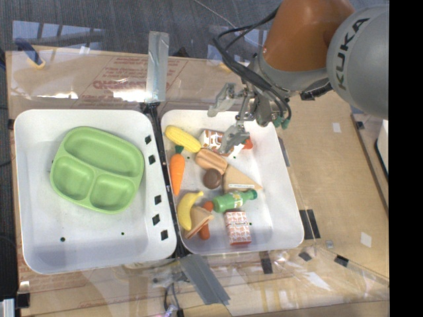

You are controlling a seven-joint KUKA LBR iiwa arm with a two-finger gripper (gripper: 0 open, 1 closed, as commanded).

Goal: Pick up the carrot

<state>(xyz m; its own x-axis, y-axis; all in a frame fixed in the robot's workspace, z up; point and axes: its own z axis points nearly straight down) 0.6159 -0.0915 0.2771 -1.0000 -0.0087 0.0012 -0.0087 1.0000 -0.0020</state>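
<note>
Brown cardboard-covered bench with two white bins side by side, grey carpet behind. The carrot lies in the right bin, along its left wall, pointing up and down, between a yellow corn cob above and a banana below. Just right of it are a hot dog bun, a brown ball and a green bottle. The gripper hangs over the bin's upper part, fingers spread open, holding nothing. Left bin has a green divided plate
</note>
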